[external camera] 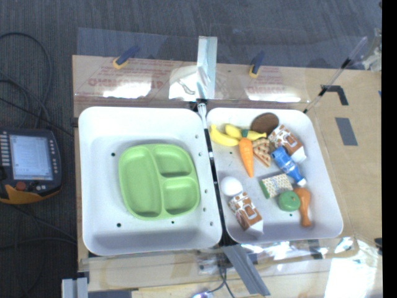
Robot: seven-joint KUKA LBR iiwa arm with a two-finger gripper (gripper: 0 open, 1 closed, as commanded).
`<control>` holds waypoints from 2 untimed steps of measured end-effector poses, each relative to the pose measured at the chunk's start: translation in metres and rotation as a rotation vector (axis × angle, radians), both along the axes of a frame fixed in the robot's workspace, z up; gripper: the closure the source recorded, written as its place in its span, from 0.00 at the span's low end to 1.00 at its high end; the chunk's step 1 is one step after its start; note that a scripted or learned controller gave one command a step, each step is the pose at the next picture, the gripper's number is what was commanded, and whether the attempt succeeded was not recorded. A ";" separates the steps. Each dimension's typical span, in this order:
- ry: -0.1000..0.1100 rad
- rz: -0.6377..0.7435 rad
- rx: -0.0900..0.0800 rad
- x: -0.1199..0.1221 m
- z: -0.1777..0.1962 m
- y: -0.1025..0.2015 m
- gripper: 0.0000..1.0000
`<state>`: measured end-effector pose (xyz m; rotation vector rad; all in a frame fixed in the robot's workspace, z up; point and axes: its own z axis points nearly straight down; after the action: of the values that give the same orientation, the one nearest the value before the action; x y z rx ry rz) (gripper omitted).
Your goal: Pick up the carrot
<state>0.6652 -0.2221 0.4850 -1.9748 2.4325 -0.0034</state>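
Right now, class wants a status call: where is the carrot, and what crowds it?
Carrot lying in right bin, untouched. Banana touching its top end, waffle tight on its right. Green plate in left bin.

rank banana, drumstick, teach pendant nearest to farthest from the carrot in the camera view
1. banana, just upper left of the carrot
2. drumstick, well to its lower right
3. teach pendant, far left of the view

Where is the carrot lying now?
The carrot lies in the right bin, upper left part, just below the banana and beside the waffle.
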 end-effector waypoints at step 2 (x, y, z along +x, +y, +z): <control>0.001 0.789 -0.003 0.005 -0.076 0.010 1.00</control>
<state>0.6701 -0.2122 0.4085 -2.7596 1.4878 -0.0005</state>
